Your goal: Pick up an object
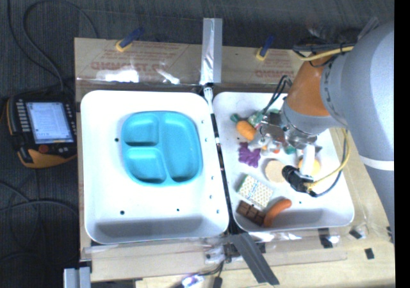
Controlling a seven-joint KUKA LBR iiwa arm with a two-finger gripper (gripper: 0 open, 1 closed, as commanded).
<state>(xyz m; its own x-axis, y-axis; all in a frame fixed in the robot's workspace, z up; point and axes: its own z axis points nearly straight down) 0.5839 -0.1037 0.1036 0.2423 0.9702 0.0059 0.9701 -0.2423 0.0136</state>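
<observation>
The right bin [339, 207] holds several toy foods. An orange carrot-like piece [245, 130] lies near its left wall, with a purple grape bunch [249, 154] just below it. Further down are a beige round piece [273, 170], a checkered waffle [255, 191], a brown chocolate block [250, 212] and a red-orange sausage [278, 207]. My gripper [282, 141] is low in the upper middle of this bin, over a cluster of small green, red and white pieces. A yellow piece [310, 166] lies just right of it. The wrist hides what is under the gripper.
The left bin [102, 210] holds a blue sectioned tray [161, 146]. A black cable and fitting [296, 178] hang from the wrist over the right bin. A teach pendant [42, 128] lies on the floor at the far left. Yellow clamps [129, 38] hold the board's back edge.
</observation>
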